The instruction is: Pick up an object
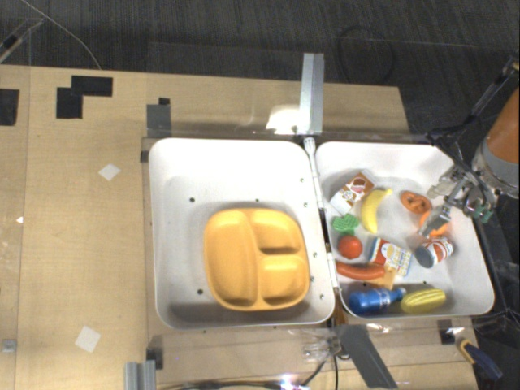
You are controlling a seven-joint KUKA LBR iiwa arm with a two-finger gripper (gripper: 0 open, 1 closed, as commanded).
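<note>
Arm point(504, 149) cut off at right edge, just the orange band and grey wrist in frame; pincer point(445, 210) low over right bin point(479, 299), near its right wall; fingers are thin and blur into the clutter, so I cannot tell if they are apart or together, or if anything sits between them; just beneath the tips lies an orange piece point(437, 230), contact unclear.

Left bin point(171, 218): one yellow tray point(256, 258) with divided sections, lying toward the front right.

Right bin, crowded, many items overlapping and hard to identify:
- small carton point(355, 192) with red and white print, back left
- banana point(372, 210) just right of it, touching
- orange lump point(415, 203) near pincer, shape unclear
- green piece point(345, 223) and red ball point(349, 247) by the left wall
- printed box point(392, 258) in the middle, label unreadable
- red-white can point(433, 253) to its right, tilted
- red sausage-shaped item point(361, 271) partly under the box
- blue bottle point(372, 301) at the front, lying on its side
- yellow-green item point(423, 300) just right of the bottle, almost touching

Bins sit side by side on the bench point(73, 242); a metal post point(313, 92) rises behind the seam between them; black marks point(81, 94) on the bench at back left.
</note>
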